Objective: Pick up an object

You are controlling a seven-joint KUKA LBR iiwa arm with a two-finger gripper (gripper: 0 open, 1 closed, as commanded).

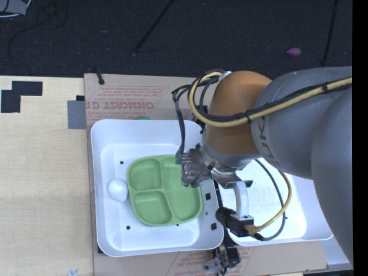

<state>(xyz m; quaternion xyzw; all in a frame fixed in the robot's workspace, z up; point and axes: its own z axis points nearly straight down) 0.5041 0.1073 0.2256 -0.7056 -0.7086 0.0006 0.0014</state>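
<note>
Camera view: left bin (pixel 106 148) holds a green divided tray (pixel 155 194) at its centre, three compartments, lying flat. White egg-like ball (pixel 118 189) sits at the tray's 9 o'clock, touching or just beside its rim. The gripper (pixel 191 173) hangs over the tray's 3 o'clock edge, near the wall between the two bins. Finger state: cannot tell, wrist body and cables block it. Nothing visibly held. Right bin (pixel 299 226) is mostly covered by the arm (pixel 276 119).

Step, as a judgement: approach or descent toward a grasp, pick not yet done. Likely target is the tray rim, though the ball is also a candidate. Next move calls for a straight lowering so one finger lands inside the rim and one outside, then closing and lifting. Risk: the thin rim slips, or the tray tilts and drags.
</note>
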